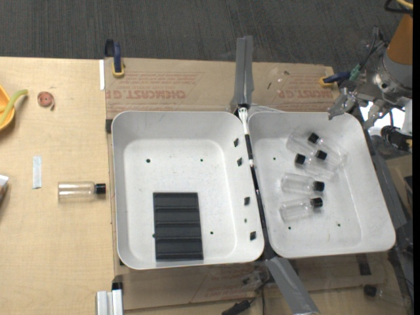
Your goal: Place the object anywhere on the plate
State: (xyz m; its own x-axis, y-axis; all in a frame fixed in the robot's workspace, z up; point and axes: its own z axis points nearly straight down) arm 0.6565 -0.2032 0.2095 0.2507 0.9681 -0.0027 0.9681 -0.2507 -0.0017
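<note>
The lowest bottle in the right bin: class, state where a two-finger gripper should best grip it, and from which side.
Probably across the clear body of the lowest bottle, coming from above. It lies on its side, black cap toward the view's right, apart from the others, so fingers can straddle its narrow width. The gripper is near the bin's far right corner.

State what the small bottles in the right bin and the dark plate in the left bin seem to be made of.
Bottles: likely clear plastic or glass; the white bin floor shows through them, and their caps are black and opaque. Plate: probably matte black plastic or rubber, ribbed in bands, showing no glare. Bins: white, smooth, probably moulded plastic.
</note>
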